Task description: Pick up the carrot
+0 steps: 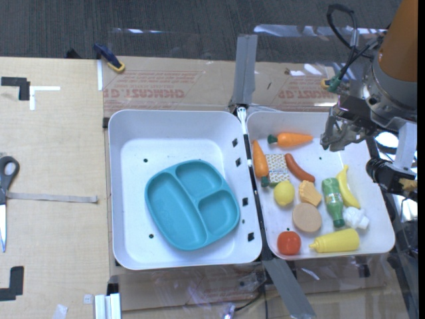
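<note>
An orange carrot [293,139] with a green top lies on its side at the back of the right bin [380,244]. A second, longer carrot [259,159] lies along that bin's left wall, its green end toward the front. My gripper [337,140] hangs over the back right of the bin, a short way right of the first carrot and apart from it. Nothing shows in its grasp.
The right bin also holds a red sausage [300,167], lemon [283,193], banana [346,186], green bottle [333,202], tomato [289,242] and yellow squeeze bottle [335,241]. A blue divided plate [192,205] lies in the left bin [123,198]. Scissors [5,178] rest at the far left.
</note>
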Robot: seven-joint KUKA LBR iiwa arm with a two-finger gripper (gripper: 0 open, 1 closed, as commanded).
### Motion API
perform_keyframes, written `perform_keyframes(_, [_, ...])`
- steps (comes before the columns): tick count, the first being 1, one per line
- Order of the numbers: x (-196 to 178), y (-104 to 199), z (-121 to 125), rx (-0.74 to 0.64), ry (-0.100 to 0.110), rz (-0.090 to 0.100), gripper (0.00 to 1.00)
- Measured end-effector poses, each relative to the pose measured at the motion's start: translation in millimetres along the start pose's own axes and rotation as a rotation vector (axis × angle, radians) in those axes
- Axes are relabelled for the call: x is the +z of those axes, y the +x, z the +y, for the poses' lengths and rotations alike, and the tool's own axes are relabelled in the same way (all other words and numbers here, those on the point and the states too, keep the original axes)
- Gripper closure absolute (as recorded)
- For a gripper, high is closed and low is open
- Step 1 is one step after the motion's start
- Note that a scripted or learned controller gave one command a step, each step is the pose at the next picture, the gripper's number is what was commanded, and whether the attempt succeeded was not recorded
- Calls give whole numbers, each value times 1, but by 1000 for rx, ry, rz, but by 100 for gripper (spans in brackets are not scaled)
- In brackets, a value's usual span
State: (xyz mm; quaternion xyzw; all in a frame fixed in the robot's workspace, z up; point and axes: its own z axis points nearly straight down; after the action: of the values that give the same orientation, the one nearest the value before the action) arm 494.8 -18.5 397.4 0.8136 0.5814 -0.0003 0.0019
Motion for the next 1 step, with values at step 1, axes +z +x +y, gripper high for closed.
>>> perform_keyframes(1, [191, -25, -9, -203, 4, 2, 100])
